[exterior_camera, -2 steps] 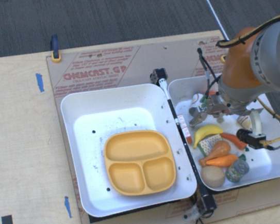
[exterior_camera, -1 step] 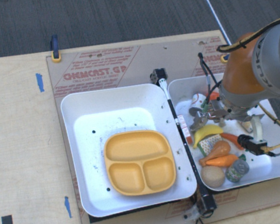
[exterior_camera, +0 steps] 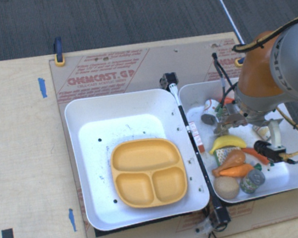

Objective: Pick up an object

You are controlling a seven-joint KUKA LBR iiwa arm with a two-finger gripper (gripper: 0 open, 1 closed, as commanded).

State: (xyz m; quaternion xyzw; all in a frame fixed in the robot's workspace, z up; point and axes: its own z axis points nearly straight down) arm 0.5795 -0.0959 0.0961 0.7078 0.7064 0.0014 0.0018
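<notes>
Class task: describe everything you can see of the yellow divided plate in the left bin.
The yellow divided plate lies flat and right way up on the floor of the left bin, towards its near right corner. It looks like smooth moulded plastic, a rounded rectangle with a raised rim and three hollows: one wide one along the far side and two smaller ones along the near side. It seems whole and clean. Nothing rests on it.
</notes>
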